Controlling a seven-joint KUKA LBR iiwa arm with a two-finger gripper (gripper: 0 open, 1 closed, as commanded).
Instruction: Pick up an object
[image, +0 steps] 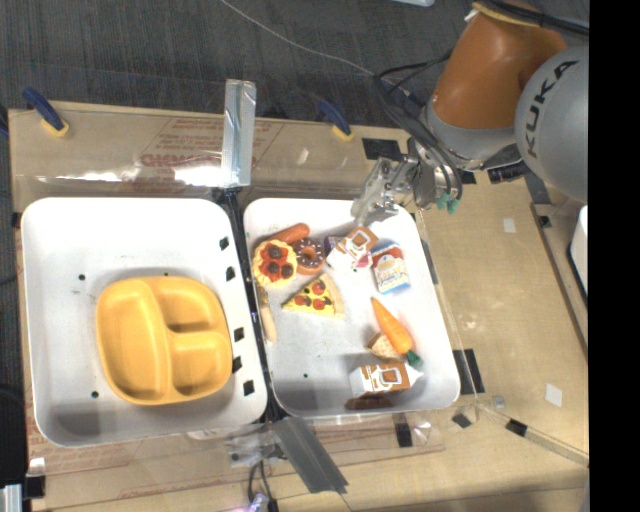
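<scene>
The right bin (330, 385) holds toy food. A round pizza (273, 262) and a sausage (286, 235) lie at its top left, with a pizza slice (314, 296) just below them. A small brown and white packet (357, 243) and a milk carton (390, 269) lie near the top right. An orange carrot (392, 325) and a brown box (385, 378) sit lower right. My gripper (383, 198) hangs over the bin's top right corner, just above the brown and white packet, with nothing visibly in it.
A yellow divided tray (165, 337) lies in the left bin (60, 230). A taped divider (240, 130) stands between the bins at the back. Cables run behind the arm's orange band (495, 55). Bare bench lies to the right of the bins.
</scene>
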